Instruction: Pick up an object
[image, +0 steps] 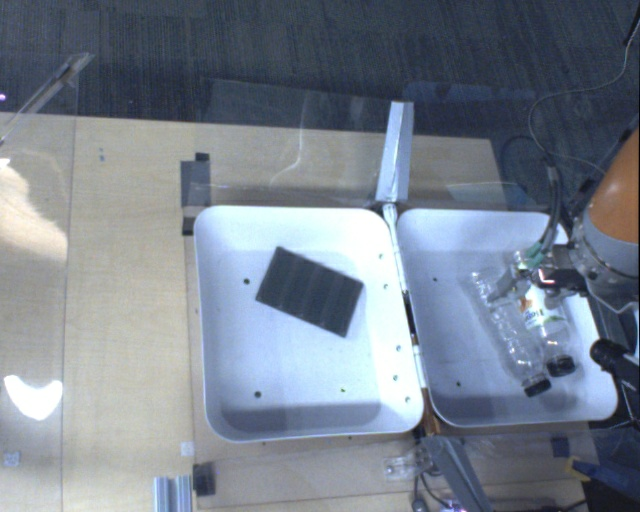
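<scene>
Light wood bench (110, 330) w/ clear plastic sheeting over its left side, catching bright glare. Dark grey carpet floor (300, 45) across the top. Grey metal post (395, 150) upright btwn the two bins.

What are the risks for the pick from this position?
1. The clear plastic bottle in the right bin looks smooth and rounded, so it may slip or roll when the gripper closes.
2. It lies near the bin's right wall, so the fingers might hit the rim.
3. The dark flat pad in the left bin lies flat, hard to grasp.
</scene>
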